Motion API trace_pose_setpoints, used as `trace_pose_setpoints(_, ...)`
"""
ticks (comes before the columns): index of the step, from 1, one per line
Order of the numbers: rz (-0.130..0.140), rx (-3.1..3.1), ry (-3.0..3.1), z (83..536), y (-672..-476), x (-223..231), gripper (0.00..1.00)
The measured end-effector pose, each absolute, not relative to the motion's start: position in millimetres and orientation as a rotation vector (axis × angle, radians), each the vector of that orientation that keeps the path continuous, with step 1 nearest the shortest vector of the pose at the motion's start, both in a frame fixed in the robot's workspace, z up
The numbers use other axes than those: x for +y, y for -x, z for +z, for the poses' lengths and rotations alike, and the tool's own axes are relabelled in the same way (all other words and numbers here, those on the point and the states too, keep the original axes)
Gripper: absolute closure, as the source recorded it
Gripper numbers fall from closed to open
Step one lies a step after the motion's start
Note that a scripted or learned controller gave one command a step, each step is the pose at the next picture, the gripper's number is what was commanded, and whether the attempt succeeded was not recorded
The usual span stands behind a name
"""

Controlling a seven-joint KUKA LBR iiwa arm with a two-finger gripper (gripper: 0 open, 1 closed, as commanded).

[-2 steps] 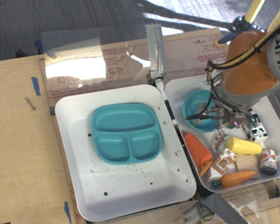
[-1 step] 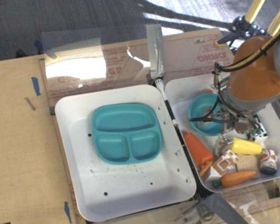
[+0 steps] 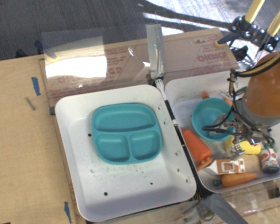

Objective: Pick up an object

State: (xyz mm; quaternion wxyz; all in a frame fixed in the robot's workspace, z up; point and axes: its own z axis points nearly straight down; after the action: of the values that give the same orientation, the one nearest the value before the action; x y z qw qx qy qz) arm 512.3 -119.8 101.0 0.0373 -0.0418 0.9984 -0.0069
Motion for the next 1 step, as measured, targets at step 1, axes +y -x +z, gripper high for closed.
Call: trace_pose_setpoints(1,-0.023,3.061,0.094,102.2,-512.2,-98.1,0.00)
